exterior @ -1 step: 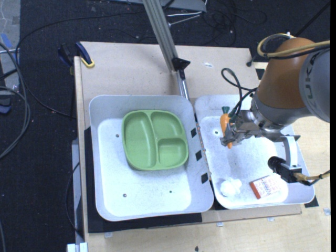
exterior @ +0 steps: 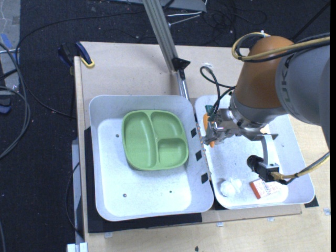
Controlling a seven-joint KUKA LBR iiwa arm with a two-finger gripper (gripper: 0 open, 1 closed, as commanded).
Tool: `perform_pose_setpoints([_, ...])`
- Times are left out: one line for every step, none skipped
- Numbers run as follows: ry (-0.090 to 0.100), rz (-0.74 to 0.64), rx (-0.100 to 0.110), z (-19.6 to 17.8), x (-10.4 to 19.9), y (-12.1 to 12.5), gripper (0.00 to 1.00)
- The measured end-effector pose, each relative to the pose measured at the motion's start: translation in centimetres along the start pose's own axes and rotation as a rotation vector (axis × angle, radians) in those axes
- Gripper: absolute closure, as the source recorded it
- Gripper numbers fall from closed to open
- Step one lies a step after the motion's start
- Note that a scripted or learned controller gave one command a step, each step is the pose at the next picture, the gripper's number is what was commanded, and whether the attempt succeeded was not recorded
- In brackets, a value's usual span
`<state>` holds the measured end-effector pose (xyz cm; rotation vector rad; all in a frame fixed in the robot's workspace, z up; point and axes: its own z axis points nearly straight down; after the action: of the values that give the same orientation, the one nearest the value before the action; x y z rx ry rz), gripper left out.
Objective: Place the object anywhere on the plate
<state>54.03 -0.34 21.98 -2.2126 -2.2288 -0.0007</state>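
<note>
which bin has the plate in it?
The left bin: the green divided plate lies in it. The right bin holds a white lump and an orange-and-white packet instead.

You see a green divided plate of smooth matt plastic. Both white bins show a finely speckled, matt plastic surface. The bench looks like pale, unvarnished wood with a dull finish. The arm's grey shell is smooth with a soft sheen; its orange band is glossier. The slanted pole looks like brushed metal. The small white lump looks soft and crumpled; the red-and-white packet looks like printed card
</note>
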Motion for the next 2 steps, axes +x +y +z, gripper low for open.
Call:
perform_pose_setpoints([0.001, -0.001, 0.001, -0.4, 5.1, -1.2, 1.00])
perform_pose_setpoints([0.001, -0.001, -0.001, -1.7, 10.6, -1.0, 1.00])
